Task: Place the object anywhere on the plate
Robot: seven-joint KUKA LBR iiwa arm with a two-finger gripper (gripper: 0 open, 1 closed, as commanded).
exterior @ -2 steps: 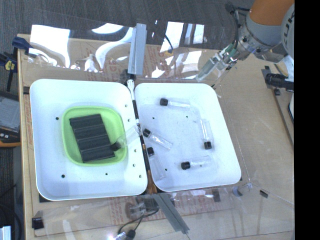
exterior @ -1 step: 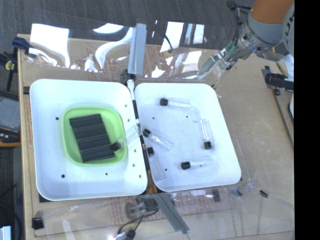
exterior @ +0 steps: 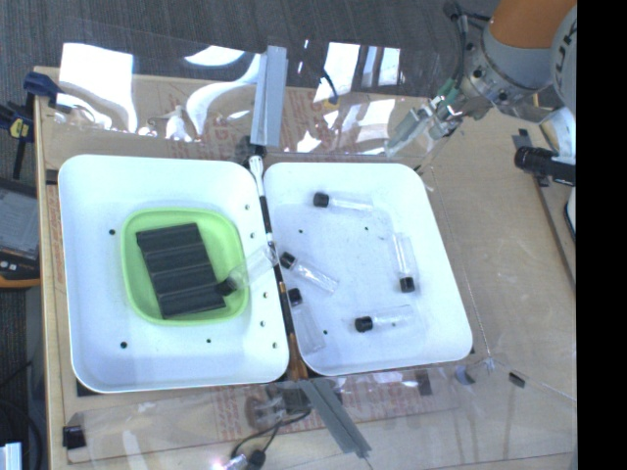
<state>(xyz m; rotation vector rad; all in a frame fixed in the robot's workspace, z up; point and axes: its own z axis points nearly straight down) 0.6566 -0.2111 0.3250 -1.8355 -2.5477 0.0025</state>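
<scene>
Hovering past the far right corner of the right bin (exterior: 446, 262), the gripper (exterior: 407, 133) is pointing down-left; whether it is clenched or released I cannot tell. Below it, five clear vials are lying scattered, the nearest one (exterior: 338, 202) close to the far rim. Farther left, the green plate (exterior: 132, 262) is sitting in the left bin (exterior: 83, 341), carrying a black ridged block (exterior: 178, 267).

You can't tell how the small two-finger gripper (exterior: 416, 130) stands; it blurs into the glare. The grey arm with its orange band (exterior: 529, 13) is cut off by the top edge. The clear, black-capped plastic vials (exterior: 338, 202) nearly vanish against the shallow white right-hand bin (exterior: 446, 292).
</scene>
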